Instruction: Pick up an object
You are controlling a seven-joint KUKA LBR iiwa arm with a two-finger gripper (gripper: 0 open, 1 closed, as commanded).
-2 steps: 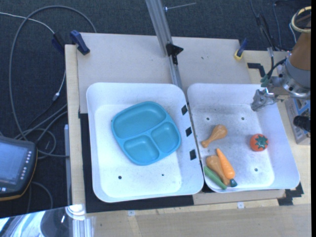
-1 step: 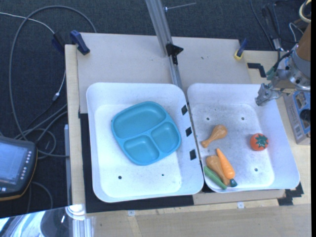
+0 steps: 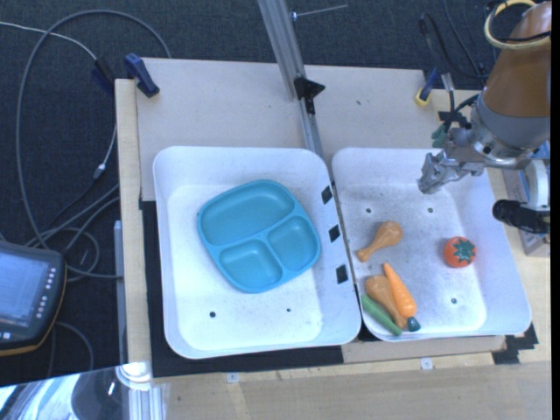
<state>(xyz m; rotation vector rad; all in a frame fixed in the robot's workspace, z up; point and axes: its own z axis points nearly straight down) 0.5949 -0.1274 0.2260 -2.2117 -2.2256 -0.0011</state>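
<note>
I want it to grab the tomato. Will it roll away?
Probably a little. The tomato looks round and smooth, so a nudge from the pincer could roll it across the flat bin. Its leafy top may stop it. It looks like a light toy.

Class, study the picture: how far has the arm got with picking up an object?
Done: the gripper is over the right bin, at its far edge. In hand: nothing visible between its fingers. Left: the chicken drumstick, tomato, carrot and green vegetable all lie on the bin floor, so the pick itself remains.
</note>
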